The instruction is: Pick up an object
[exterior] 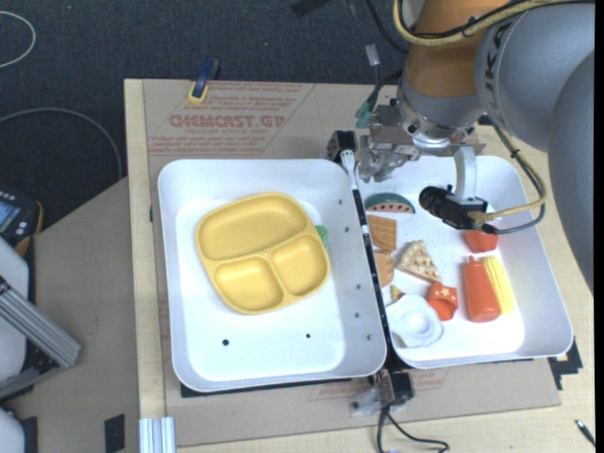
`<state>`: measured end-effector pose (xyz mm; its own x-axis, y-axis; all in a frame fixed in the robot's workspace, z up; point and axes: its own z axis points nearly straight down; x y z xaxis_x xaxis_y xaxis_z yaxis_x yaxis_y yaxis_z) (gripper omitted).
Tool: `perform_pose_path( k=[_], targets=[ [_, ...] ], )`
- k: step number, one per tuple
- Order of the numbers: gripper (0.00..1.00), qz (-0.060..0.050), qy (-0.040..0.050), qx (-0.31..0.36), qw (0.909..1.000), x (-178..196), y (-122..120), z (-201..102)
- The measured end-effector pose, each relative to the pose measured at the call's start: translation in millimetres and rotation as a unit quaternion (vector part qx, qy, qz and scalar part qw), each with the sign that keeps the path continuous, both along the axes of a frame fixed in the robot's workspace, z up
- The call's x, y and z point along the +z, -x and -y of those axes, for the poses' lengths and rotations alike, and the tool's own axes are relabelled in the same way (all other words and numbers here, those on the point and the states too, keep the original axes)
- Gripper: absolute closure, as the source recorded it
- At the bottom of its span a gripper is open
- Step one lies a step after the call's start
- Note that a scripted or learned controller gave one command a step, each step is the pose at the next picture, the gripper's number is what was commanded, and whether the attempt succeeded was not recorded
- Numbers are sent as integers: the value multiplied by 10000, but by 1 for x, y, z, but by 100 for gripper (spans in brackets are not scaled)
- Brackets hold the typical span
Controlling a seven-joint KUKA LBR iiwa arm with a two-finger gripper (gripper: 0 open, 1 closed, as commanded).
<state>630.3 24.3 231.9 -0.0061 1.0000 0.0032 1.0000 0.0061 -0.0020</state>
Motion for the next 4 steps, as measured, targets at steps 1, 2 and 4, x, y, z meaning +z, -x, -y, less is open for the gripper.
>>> perform_pose_path(
  k=[1,2,4],
  targets=[
    [100,-9,11,-21,10000,-11,23,-17],
    [100,24,16,-33,10000,-1,15,-6],
    [100,-8,18,-36,10000,-16,19,-11]
  ],
)
